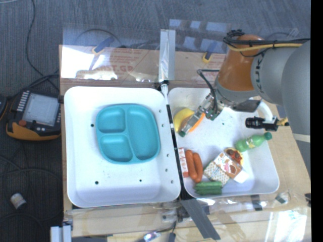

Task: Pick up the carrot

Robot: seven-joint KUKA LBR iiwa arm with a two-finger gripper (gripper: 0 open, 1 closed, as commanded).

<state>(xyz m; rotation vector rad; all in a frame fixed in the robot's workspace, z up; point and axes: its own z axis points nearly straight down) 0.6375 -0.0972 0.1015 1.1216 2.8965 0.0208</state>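
Carrot [193,124] lies tilted near the right bin's [262,185] left wall, against a yellow fruit [182,117], upper end at the gripper [208,111]. Cannot tell the pincer's state. Teal divided plate [127,133] sits mid left bin [81,185].

You are looking at a robotics lab bench. To the gripper's [208,110] left sit two white bins [121,195], holding a teal tray [128,133] and toy food. Farther left, a teach pendant [31,114] lies on grey carpet [60,4], with loose cables [30,39] trailing behind it.
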